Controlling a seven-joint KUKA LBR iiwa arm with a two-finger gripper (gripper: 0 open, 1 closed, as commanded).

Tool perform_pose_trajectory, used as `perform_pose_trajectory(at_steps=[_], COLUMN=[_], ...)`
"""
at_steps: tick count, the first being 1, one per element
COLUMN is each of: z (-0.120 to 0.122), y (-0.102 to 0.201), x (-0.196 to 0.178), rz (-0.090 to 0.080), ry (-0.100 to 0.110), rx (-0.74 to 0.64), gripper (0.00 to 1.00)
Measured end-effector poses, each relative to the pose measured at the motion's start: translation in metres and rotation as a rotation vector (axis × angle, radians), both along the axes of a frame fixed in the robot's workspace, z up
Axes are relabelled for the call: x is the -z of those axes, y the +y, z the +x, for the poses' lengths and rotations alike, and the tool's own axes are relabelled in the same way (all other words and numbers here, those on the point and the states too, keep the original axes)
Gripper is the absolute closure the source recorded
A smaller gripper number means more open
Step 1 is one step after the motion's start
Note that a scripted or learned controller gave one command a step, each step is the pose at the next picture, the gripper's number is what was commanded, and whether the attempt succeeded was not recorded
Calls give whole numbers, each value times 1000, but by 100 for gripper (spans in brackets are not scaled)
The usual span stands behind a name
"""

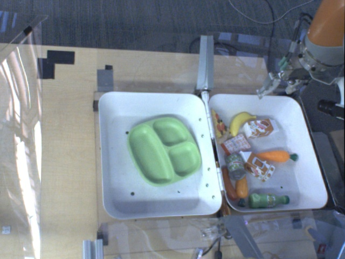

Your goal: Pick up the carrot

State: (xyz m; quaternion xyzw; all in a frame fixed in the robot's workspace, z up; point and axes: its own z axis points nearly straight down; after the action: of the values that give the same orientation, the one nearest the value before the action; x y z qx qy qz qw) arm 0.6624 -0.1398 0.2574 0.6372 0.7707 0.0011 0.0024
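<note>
The carrot is orange with a small green top pointing right, and it lies flat in the right part of the right bin. It rests just right of a white and orange packet. My gripper hangs over the far rim of that bin, well behind the carrot and apart from it. Its fingers stand open and hold nothing.
The right bin also holds a banana, a small carton, a red packet, a can, a green bottle and small orange and red items by the left wall. A green divided plate sits in the left bin.
</note>
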Motion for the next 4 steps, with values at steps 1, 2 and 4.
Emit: perform_pose_trajectory(at_steps=[1, 2, 4], z=[8, -22, -141], y=[42, 43, -44], x=[19, -25, 123], rz=[3, 2, 2], ry=[3, 3, 4], rx=[222, 277, 215], gripper=[0, 0, 0])
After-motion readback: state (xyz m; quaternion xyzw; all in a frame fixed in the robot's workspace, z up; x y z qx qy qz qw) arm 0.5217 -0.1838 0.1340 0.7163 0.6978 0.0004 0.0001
